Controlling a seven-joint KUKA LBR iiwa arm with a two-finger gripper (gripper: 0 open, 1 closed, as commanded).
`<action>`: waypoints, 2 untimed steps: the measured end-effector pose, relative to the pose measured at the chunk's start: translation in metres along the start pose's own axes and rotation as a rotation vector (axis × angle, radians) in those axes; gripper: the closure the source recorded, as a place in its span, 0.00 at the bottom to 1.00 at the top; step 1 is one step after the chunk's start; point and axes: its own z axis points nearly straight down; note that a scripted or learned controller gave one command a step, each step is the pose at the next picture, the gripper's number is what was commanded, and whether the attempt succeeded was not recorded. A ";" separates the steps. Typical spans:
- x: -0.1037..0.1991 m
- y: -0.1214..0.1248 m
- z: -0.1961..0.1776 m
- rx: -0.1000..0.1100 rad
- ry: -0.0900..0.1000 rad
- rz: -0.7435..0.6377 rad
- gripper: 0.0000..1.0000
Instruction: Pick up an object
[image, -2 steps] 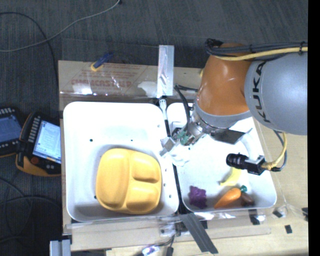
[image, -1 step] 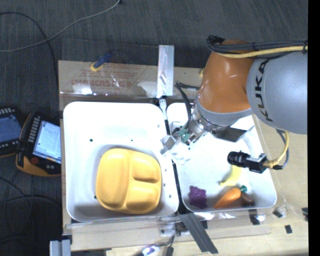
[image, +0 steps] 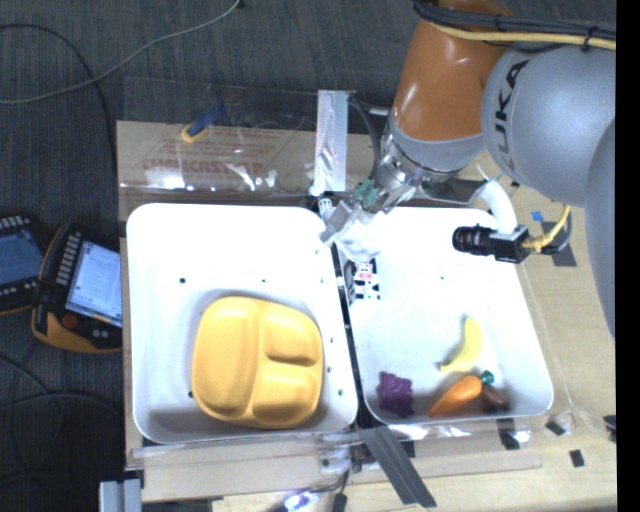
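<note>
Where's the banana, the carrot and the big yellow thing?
banana (image: 464, 345), camera view, middle of its curved body
carrot (image: 455, 396), camera view, middle of its orange part
big yellow thing (image: 258, 360), camera view, centre of its top, in the left bin

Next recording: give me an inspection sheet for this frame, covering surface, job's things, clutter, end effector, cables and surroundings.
Surface: two white bins side by side, left bin and right bin, on a bench.
Job's things: yellow moulded piece in the left bin; banana, carrot and purple grapes at the right bin's near edge.
Clutter: clear plastic sheet behind the left bin.
End effector: end effector over the divider at the bins' far end; nothing visibly held.
Cables: dark cables on the floor, upper left.
Surroundings: handheld pendant left of the bench; grey carpet.
</note>
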 end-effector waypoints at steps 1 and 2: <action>-0.005 -0.037 0.054 0.002 0.002 0.229 1.00; -0.005 -0.036 0.045 0.002 0.002 0.227 1.00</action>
